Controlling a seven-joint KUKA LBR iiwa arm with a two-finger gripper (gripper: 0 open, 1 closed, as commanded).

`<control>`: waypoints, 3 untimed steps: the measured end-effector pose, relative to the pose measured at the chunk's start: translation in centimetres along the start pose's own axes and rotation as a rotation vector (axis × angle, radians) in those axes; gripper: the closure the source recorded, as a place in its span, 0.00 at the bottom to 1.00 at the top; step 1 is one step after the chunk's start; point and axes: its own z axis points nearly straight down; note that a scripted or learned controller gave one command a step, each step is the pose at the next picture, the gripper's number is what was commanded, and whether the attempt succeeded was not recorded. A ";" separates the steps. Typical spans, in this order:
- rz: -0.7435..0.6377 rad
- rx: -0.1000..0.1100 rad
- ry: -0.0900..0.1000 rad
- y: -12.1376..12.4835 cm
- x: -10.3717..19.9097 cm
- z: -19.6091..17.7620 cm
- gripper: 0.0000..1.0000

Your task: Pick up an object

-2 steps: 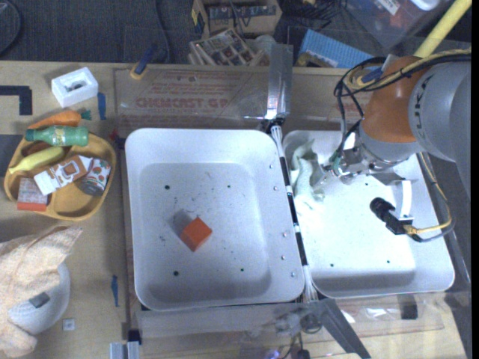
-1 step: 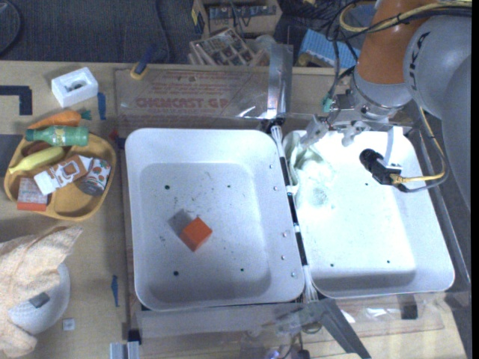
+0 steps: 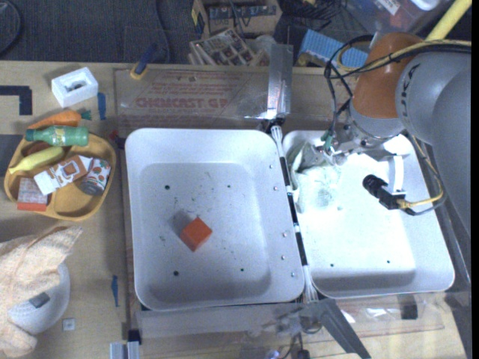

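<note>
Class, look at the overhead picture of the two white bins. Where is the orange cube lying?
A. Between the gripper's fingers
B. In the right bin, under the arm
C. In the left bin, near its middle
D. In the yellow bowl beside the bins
C: the orange cube rests on the floor of the left bin, well away from the gripper over the right bin.

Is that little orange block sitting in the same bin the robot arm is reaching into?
No, the orange block lies in the left bin, while the gripper is over the right bin.
</note>
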 end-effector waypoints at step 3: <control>0.039 -0.013 -0.005 -5.3 -4.6 -0.6 1.00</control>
